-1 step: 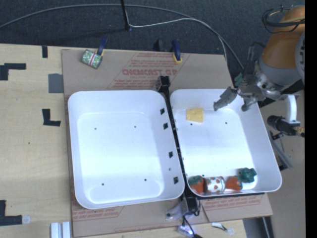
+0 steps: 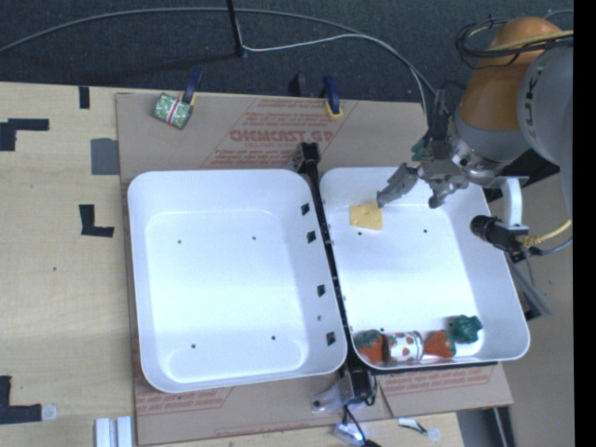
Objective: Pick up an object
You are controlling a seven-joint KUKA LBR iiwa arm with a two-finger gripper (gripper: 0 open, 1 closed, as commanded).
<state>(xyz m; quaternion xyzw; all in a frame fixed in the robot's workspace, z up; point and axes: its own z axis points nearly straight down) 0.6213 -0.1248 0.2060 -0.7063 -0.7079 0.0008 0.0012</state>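
The pincer (image 2: 413,191) hangs over the far end of the right-hand bin with its two dark fingers spread apart and nothing between them.

Left to right, the scene stands as follows. A small green-and-white patterned block (image 2: 172,110) lies on the brown cardboard sheet (image 2: 270,133) covering the desk, well apart from both bins. The left shallow white plastic bin (image 2: 140,250) carries no objects. A row of black clips (image 2: 318,240) joins it to the right shallow white plastic bin (image 2: 507,324).

In the right bin, a pale yellow wedge-shaped piece (image 2: 367,217) rests on the floor near the far left corner, just beside and slightly below the left fingertip of the pincer; whether they touch cannot be told. Along the near wall sit an orange-red item with a green top (image 2: 372,345), a white cylinder with red spots (image 2: 404,346), a second orange-red item (image 2: 439,345) and a green leafy item (image 2: 463,326), packed close together.

Assessment: the work is at the approach stage; no object is lifted. The yellow wedge appears the likely target. The next move calls for shifting the pincer left to straddle the wedge, lowering to the bin floor, then closing. The wedge's low, flat profile may let it slip out.
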